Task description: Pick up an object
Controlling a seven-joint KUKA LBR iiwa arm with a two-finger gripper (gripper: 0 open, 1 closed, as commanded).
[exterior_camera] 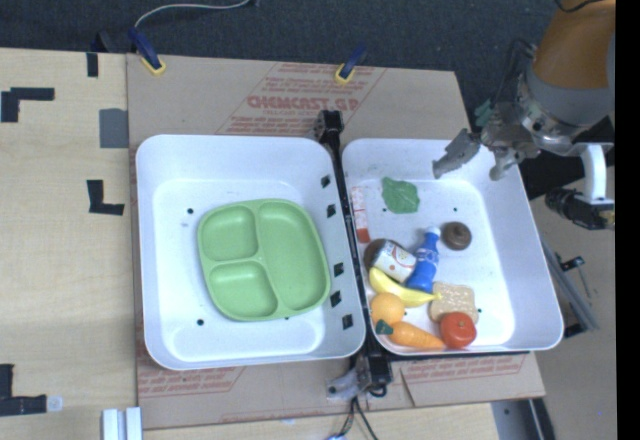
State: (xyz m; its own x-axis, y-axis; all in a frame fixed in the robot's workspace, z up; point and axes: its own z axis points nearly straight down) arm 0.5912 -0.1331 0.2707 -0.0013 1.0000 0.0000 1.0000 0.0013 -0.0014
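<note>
your hand [478, 156] sits at the upper right of the frame, above the far edge of the right bin [520, 228]. its two fingers stand apart, one slanting toward centre frame, one pointing down, and nothing is between them.

the pickable stuff is all in the right bin. most is piled at its lower left: a yellow banana [398, 286], a blue bottle [426, 260] lying across it, a dark round can-like thing [388, 254], an orange [387, 309], a carrot [416, 335], a red tomato [458, 329] and a tan bread-like block [453, 299]. they touch or overlap, so a grab there prob. catches two things or knocks one aside.

easier targets, imo: the green leafy piece [400, 195], alone near the bin's top centre and nearest the hand, and the small brown donut-like ring [456, 236] to the right of the bottle. these look like toy food, so expect light, stiff, fairly smooth plastic, not fragile. the green piece looks low and flat; pinch across its narrower width. round items like the tomato may slip out, so close across the widest part.

the left bin [160, 258] carries a green divided tray [263, 258]; leave it.
</note>
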